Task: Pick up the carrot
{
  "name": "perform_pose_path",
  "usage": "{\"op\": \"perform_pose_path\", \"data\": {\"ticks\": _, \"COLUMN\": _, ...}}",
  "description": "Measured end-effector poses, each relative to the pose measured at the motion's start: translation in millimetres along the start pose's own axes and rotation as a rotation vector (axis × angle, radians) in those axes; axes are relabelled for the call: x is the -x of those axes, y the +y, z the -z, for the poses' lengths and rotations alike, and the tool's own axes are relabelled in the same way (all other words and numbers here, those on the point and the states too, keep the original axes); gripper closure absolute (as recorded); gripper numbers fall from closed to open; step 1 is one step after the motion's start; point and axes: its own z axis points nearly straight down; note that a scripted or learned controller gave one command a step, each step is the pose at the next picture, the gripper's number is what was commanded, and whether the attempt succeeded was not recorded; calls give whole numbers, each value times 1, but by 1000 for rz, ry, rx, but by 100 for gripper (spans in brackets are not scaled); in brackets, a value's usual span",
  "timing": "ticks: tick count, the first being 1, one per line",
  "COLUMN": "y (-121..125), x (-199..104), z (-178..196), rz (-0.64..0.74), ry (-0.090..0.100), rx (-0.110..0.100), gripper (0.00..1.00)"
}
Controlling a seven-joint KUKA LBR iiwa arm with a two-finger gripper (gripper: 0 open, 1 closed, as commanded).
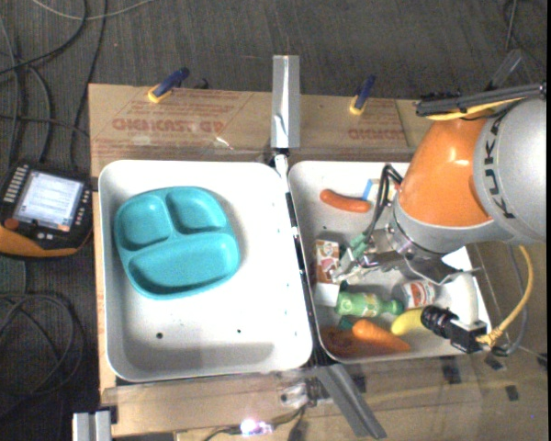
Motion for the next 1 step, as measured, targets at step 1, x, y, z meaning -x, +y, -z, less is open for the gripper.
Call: {"op": "perform_pose_path", "data": {"ticks": 1, "y": -3, "x": 7, "z": 19, "rz": -137, "ry": -5, "rx": 5, "gripper": 100}}
